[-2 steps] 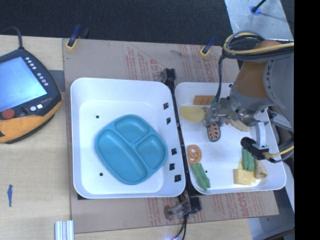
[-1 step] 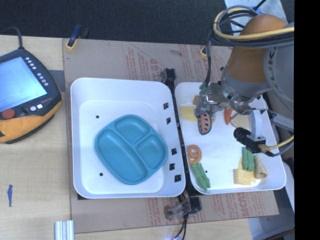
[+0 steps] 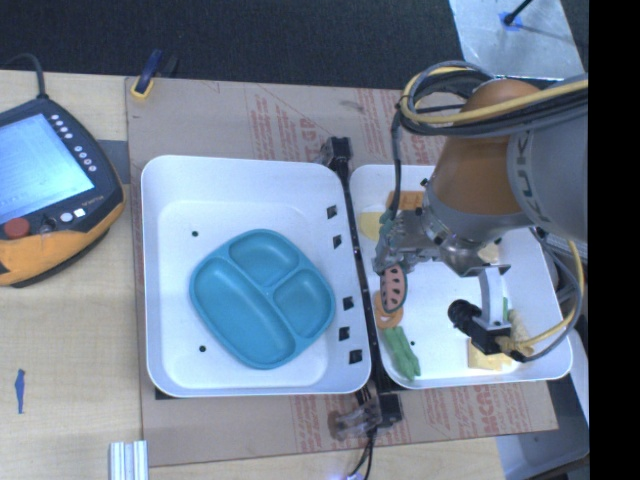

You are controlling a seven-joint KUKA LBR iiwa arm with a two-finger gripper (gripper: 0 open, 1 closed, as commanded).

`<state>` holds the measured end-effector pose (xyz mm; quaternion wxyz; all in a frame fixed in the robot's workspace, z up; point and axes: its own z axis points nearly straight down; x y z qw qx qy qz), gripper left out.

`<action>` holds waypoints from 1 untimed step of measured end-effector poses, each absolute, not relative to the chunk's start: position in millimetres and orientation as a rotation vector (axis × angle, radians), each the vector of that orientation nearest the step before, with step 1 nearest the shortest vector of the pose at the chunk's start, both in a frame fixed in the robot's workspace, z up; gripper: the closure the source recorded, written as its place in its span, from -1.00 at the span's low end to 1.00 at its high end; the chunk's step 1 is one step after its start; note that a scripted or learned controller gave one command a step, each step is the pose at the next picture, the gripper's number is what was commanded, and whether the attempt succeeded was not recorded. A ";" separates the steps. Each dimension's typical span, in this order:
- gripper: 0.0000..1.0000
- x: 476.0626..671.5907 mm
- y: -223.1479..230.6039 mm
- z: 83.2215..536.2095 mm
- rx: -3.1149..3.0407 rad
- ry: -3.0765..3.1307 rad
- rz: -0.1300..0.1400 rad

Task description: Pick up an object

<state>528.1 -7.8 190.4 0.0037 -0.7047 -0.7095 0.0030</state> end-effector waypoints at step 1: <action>1.00 528.5 13.9 196.8 -2.211 -2.229 0.004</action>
